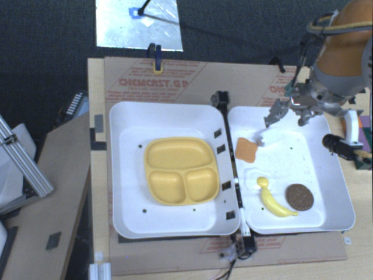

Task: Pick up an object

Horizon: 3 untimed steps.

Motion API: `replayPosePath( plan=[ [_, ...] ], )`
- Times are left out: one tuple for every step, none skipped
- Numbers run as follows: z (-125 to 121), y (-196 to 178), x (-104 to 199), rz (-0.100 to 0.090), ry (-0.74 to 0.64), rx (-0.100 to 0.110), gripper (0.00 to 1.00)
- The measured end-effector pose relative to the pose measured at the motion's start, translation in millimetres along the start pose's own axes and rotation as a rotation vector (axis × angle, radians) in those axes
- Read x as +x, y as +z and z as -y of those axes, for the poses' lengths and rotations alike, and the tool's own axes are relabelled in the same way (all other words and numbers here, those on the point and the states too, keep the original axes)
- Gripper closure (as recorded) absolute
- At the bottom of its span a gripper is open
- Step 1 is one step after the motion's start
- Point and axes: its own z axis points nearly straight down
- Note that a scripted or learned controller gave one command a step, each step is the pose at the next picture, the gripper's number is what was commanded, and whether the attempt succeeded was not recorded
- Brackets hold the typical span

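On the worktop [175, 74] the left bin [125, 156] holds a yellow divided tray [178, 171], and the right bin [326, 185] holds an orange square piece [246, 150] near its left wall, a yellow banana [274, 202] toward its near side and a brown round cookie [299, 196] just to the right of the banana. The gripper [289, 114] hangs over the far part of the right bin, its fingers apart with nothing between them, well apart from the banana and cookie and up and to the right of the orange piece.
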Motion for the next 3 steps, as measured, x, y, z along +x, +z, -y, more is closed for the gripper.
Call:
replayPosePath(
  plan=[
    [-1.6, -4.4, 0.1, 0.001, -0.001, -0.009, 0.0],
    [-11.3, 50.6, 2.5, 0.0, -0.001, -0.004, 0.0],
    [-15.8, 110.4, -2.7, 0.0, 0.001, -0.003, 0.0]
  ],
)
